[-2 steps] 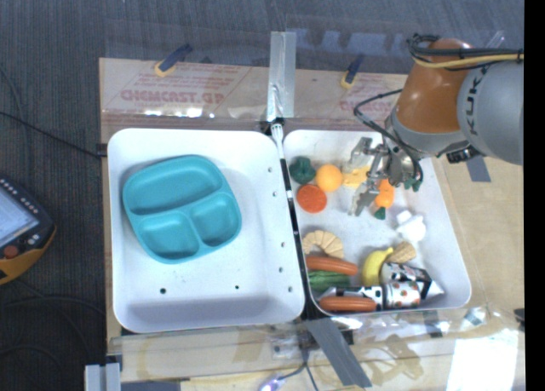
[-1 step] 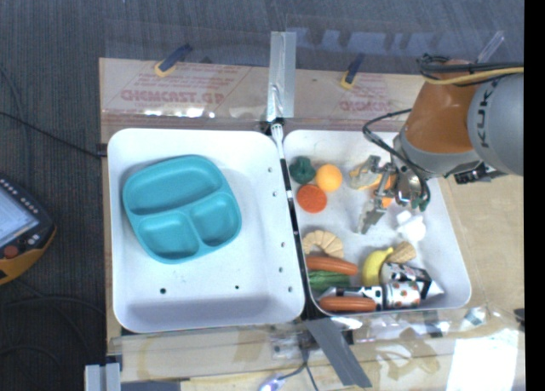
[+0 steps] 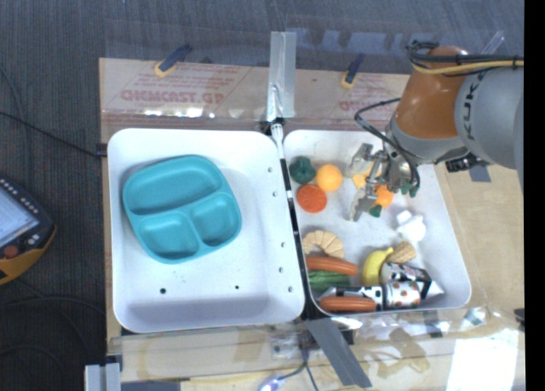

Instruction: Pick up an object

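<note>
Two white bins sit side by side on the table [image 3: 494, 227]. Claw [image 3: 372, 183] hangs over the right bin [image 3: 443, 210], fingers spread apart, a small orange piece [image 3: 384, 197] between the tips; whether it's pinched, cannot tell. Orange ball [image 3: 329, 177] just left of the claw, red-orange disc [image 3: 312, 198] and green piece [image 3: 301, 168] further left. White block [image 3: 411, 228] just below-right of the claw. Banana [image 3: 375, 263] and carrot [image 3: 332, 266] well below. Left bin [image 3: 255, 287] holds a teal divided tray [image 3: 180, 207].
</note>
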Available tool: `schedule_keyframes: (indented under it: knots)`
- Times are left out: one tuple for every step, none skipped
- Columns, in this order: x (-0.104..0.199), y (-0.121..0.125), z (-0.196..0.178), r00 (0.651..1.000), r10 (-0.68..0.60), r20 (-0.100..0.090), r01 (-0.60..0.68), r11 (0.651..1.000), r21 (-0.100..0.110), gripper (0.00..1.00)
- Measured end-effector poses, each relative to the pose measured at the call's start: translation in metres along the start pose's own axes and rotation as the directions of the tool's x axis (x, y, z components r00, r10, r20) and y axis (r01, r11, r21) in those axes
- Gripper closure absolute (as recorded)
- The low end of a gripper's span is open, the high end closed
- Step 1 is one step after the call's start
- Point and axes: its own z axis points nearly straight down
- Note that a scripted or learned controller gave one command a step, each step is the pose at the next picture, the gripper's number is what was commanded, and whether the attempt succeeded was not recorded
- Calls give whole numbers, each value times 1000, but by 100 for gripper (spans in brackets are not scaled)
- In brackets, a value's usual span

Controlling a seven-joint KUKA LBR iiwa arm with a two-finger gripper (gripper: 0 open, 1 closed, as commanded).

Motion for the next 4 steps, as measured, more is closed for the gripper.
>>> schedule_keyframes:
  knots:
    - [-2,1,-12,1000,-1,8,1,1000,1,100]
    - [-2,1,-12,1000,-1,8,1,1000,1,0]
    - [25,-25,-1,999,32,1,-32,999,0,0]
    - [18,-4,-1,1000,4,2,-4,1000,3,0]
